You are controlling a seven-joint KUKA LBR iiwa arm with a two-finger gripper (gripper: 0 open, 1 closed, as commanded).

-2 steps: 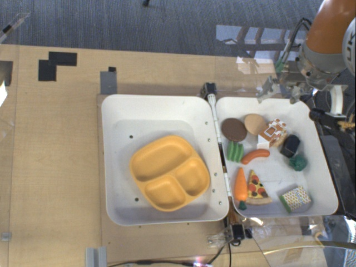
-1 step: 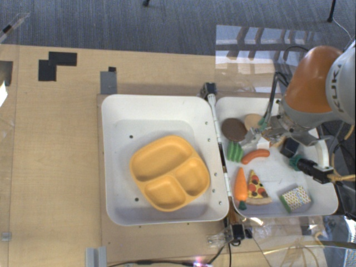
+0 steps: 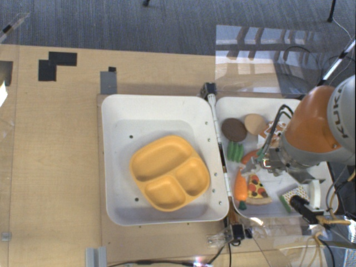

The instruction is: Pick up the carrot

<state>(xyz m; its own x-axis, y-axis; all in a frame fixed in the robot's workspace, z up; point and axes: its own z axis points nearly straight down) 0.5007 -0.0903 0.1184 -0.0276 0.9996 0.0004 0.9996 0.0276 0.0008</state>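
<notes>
The carrot [image 3: 240, 188] is a short orange piece lying near the left wall of the right bin [image 3: 289, 105], towards its front. My gripper [image 3: 260, 162] hangs over the right bin, just behind and to the right of the carrot, above a red-orange item [image 3: 250, 155] that it partly hides. Nothing shows in its grasp. The grey wrist with its orange band [image 3: 312, 122] covers the bin's right half.
A pizza slice toy [image 3: 257, 189] touches the carrot's right side. A green item [image 3: 234, 150], a brown disc [image 3: 234, 129] and a tan round piece [image 3: 255, 123] lie further back. The left bin [image 3: 117, 149] holds a yellow divided plate [image 3: 169, 172]. Cables run along the bench's front right.
</notes>
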